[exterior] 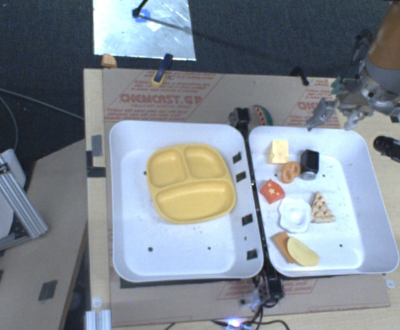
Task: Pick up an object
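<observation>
Two shallow white bins side by side at centre frame. The left bin (128, 205) contains one yellow divided plate (190, 183) with three compartments, lying flat near its middle. The right bin (372, 205) contains small toy foods: a pale yellow cheese block (279, 150) at its upper left, a black cube (310, 161) just right of it, a brown pretzel (291, 171) between them and lower, a red piece (272, 191), a white fried egg (295, 216), a pizza slice (321, 209), and a yellow-and-orange wedge (297, 249) near the lower edge. The gripper (336, 117) hangs at upper right, above the right bin's far rim, jaws spread and holding nothing.
</observation>
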You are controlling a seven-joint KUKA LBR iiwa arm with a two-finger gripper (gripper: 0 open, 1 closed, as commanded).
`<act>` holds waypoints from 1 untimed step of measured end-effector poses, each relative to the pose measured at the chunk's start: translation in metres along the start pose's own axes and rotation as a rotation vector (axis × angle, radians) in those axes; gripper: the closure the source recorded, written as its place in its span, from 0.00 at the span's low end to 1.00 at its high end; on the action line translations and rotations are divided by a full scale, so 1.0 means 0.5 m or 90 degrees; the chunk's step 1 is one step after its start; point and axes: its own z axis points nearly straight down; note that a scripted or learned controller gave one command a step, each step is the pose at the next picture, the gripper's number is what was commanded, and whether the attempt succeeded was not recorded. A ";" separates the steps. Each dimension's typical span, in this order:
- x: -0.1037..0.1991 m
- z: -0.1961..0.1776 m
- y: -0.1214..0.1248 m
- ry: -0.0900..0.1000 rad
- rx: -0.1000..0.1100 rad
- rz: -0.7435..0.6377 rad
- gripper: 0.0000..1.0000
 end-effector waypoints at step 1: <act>0.061 -0.294 -0.053 -0.001 -0.011 -0.004 0.00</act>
